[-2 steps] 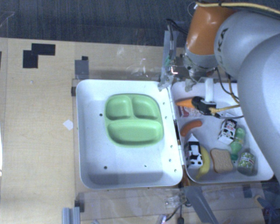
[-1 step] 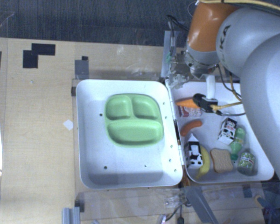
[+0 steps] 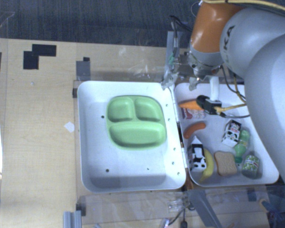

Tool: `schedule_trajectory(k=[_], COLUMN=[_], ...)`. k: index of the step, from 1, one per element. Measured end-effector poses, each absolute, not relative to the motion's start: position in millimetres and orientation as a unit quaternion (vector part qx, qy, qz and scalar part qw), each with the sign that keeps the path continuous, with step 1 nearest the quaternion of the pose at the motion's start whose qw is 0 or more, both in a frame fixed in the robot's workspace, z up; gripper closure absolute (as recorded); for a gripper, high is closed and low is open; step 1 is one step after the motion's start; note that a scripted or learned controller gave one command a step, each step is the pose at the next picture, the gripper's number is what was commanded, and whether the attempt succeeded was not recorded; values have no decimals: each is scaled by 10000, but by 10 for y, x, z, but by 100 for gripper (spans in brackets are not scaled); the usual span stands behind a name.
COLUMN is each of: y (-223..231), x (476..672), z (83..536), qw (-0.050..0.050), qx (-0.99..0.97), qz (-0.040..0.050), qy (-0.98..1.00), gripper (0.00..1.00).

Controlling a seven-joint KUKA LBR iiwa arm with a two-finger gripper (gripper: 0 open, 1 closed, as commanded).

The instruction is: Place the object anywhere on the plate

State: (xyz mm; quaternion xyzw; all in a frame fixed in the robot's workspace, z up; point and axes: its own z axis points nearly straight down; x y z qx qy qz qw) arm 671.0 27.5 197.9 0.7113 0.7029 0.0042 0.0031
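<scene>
The green, three-compartment plate (image 3: 135, 121) was seen lying flat in the middle of the left-hand bin (image 3: 85, 141). The right-hand bin (image 3: 213, 129) was set just beside it, the two rims touching, and both were borne by the pale wooden surface (image 3: 33, 141).

The grey arm (image 3: 256, 37) was extended in from the right, and the end effector (image 3: 202, 82) was positioned over the far end of the right-hand bin, close to the wall shared with the other bin. Whether the end effector was apart or together could not be told, and nothing could be seen clamped in it.

All the loose things were found in the right-hand bin, well apart from the plate. An orange carrot-like item (image 3: 190, 104) was lying just below the end effector, with a reddish sausage (image 3: 194, 128) nearer the camera. At the near end, a cow-patterned carton (image 3: 196, 158) was placed against a banana (image 3: 208, 165), and a slice of bread (image 3: 225, 163) was lying just beside the banana. A second cow-patterned carton (image 3: 232, 133) was tilted toward the right wall, with a green item (image 3: 242, 144) touching it and a green packet (image 3: 251, 164) in the near right corner. Which of these was the task's object could not be told.
</scene>
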Motion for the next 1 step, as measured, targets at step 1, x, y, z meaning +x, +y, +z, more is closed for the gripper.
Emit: schedule_trajectory(k=[1], y=[286], x=[6726], z=[2103], qw=[49], qx=[7100], qz=[68], qy=[7042], gripper=[100])
